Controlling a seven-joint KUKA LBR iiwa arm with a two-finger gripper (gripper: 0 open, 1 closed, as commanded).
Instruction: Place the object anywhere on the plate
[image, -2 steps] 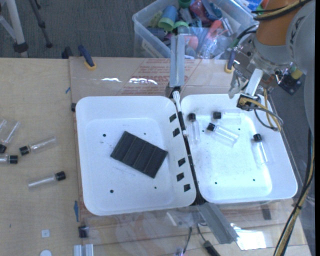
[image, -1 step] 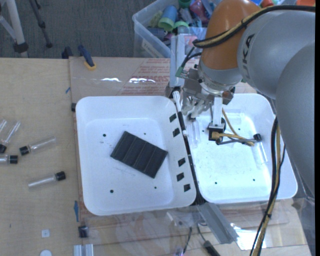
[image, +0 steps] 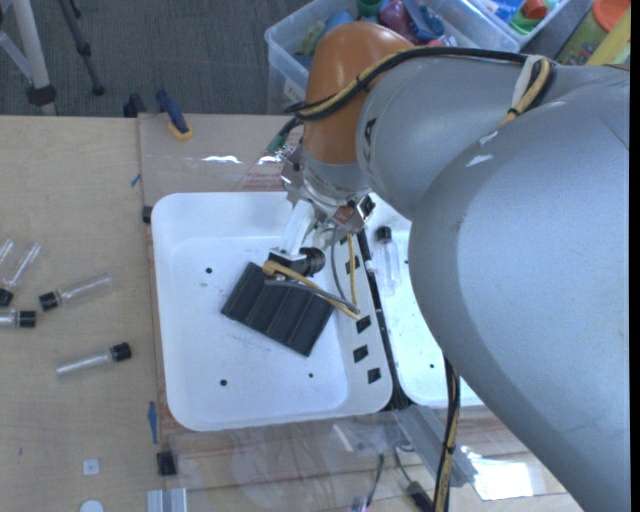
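From the overhead camera I see the black ribbed rectangular slab (image: 278, 308) lying flat and askew near the middle of the left shallow white bin (image: 190, 390). The two-finger gripper (image: 322, 232) hangs over that bin's far right part, close by the slab's upper corner. I cannot tell whether its grip is spread or pressed together. Clear black-capped vials (image: 92, 358) lie on the wooden bench (image: 70, 200).

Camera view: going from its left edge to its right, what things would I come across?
clear vials with black caps, loose on the bench → left white bin → black ribbed slab lying flat in that bin → right white bin → grey arm
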